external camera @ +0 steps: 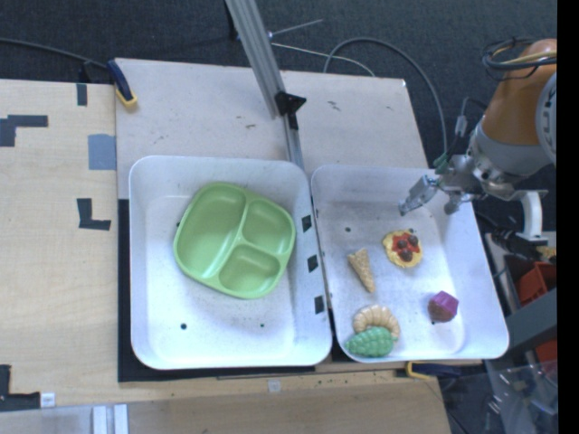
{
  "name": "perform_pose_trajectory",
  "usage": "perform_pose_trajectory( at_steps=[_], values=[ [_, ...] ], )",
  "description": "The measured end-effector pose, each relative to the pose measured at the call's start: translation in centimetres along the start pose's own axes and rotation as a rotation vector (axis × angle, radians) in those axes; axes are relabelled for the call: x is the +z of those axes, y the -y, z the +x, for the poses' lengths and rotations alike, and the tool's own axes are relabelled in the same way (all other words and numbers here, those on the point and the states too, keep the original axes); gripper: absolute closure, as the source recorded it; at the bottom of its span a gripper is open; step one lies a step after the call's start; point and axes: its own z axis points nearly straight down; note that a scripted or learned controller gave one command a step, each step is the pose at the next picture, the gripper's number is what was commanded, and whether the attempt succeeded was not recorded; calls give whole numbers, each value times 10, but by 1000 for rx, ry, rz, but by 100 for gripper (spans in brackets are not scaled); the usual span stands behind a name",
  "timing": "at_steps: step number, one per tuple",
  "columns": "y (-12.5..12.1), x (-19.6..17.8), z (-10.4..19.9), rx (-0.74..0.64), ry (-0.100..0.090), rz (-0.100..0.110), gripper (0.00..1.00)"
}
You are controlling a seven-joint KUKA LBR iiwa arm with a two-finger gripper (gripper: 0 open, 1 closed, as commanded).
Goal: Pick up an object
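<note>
The right bin (470,333) holds several small items: a round pizza-like piece (403,248), a tan cone-shaped piece (362,268), a purple piece (442,306), a beige croissant-like piece (375,317) and a green bumpy piece (371,342). My gripper (431,197) hangs over the bin's upper right part, above and to the right of the pizza piece. Its two fingers stand spread apart and nothing sits between them.
The left bin (145,242) holds a green divided plate (235,240). A slanted metal pole (258,43) rises behind the bins. Cables (380,48) run across the dark floor at the back. A yellow-blue clamp (122,84) sits at the bench's far left corner.
</note>
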Motion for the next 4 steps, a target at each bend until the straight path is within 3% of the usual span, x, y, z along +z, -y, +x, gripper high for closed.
perform_pose_trajectory(
  at_steps=[2,3,4],
  values=[
    [6,99,0,-1,-1,1,0],
    [5,86,1,-2,-1,-4,100],
    [3,24,-5,0,2,-11,100]
  ],
)
